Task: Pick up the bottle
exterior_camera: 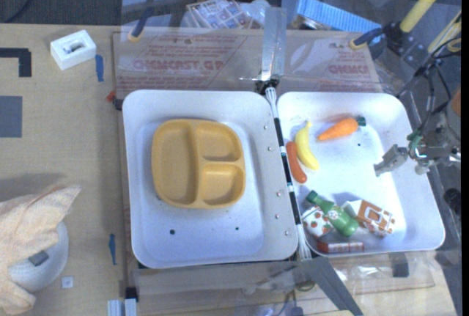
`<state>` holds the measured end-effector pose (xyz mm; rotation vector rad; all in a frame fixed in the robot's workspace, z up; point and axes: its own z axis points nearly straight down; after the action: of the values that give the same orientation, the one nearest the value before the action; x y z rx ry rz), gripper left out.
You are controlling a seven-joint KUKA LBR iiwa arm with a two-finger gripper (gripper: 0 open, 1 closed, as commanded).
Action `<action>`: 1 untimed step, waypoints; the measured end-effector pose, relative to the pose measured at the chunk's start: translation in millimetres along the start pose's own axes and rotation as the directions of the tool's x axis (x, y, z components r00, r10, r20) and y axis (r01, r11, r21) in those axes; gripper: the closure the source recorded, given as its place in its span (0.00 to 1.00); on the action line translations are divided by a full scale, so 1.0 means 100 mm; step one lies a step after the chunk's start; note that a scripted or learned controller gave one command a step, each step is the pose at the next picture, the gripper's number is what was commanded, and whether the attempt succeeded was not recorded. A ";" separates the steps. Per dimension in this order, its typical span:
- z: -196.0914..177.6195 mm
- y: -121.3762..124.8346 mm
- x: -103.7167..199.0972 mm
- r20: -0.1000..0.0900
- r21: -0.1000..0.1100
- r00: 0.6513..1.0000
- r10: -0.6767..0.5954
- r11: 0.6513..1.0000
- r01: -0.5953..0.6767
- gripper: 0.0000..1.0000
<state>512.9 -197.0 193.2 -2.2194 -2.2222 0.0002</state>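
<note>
Claw: claw (392,160) hangs at the right edge of the frame, over the right-hand side of the right bin (410,223); nothing sits in it, and I cannot tell how it is set.
Arm: only dark links and cabling reach in from the right.
Bottle: green bottle (332,213) lies on its side at the lower middle of the right bin, down and left of the claw and well apart from it, wedged against a white carton with orange patterning (374,217).
Why it lies so: probably tipped in loose with the rest, so a grasp must thread between neighbours.
Other food: carrot (339,128) at the bin's upper part; banana (305,147) and a red-orange sausage (295,162) along its left wall.
Left bin: left bin (139,160) carries a yellow divided tray (198,162).
Writing: reversed reddish lettering on the clear sheet (183,64) above the bins, too faint to read.
Surface: wooden surface (51,124) with a small white box (72,48), upper left.
</note>
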 end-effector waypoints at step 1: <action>0.63 -0.33 0.68 0.001 -0.001 0.999 -0.054 0.999 0.054 0.00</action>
<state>479.6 -128.9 130.0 -2.1601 -2.2818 -0.0008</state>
